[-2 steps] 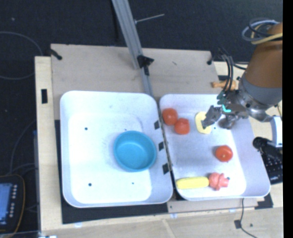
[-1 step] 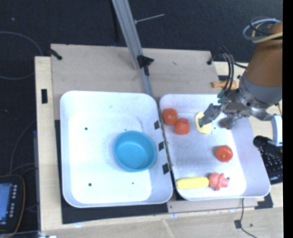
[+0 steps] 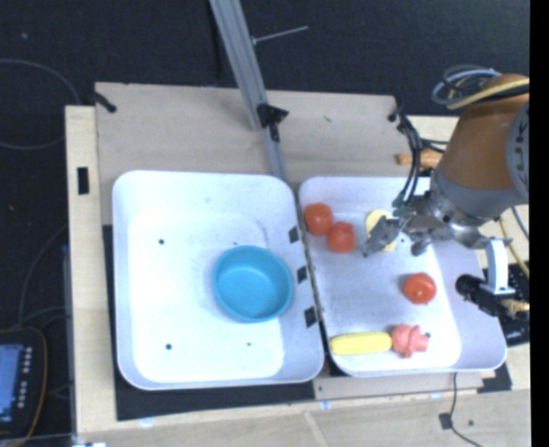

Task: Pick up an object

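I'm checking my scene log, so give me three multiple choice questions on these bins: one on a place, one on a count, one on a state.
1. Where is the blue bowl?
A. left bin
B. right bin
C. on the bench

2. How many red round things lie in the right bin?
A. one
B. three
C. five

3. The yellow banana-like item is
A. held up by the pincer
B. lying in the bin
C. inside the bowl

Answers: 1 A, it sits within the left bin. 2 B, two near the divider, one further right. 3 B, it rests by the near rim.

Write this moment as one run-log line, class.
arm: over right bin | pincer: beside pale yellow object, nothing seen held | left bin: blue bowl | pick: not yet done
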### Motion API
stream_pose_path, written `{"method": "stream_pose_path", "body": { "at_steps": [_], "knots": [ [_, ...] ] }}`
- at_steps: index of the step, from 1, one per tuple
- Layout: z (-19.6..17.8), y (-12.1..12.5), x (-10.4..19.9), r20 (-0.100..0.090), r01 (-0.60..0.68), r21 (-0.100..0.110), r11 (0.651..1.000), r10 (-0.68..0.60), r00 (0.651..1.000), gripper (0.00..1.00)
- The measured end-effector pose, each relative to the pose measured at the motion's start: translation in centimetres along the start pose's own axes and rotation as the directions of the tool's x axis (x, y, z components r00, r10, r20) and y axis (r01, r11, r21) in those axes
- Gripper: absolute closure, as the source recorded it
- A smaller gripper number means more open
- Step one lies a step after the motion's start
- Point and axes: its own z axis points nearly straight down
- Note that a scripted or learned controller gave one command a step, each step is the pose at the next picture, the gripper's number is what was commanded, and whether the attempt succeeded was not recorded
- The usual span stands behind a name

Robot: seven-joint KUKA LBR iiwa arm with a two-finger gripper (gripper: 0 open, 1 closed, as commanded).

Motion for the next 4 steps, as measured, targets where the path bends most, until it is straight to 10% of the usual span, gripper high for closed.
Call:
{"method": "stream_pose_path", "body": {
  "at_steps": [2, 3, 4],
  "knots": [
    [9.8, -0.3, -0.6, 0.000, -0.001, 0.000, 1.000, 0.001, 1.000, 0.00],
    [8.2, 0.0, -0.5, -0.004, -0.007, -0.014, 1.000, 0.007, 1.000, 1.00],
    [3.2, 0.8, -1.2, -0.005, -0.002, -0.011, 1.000, 0.002, 1.000, 1.00]
  ]
}}
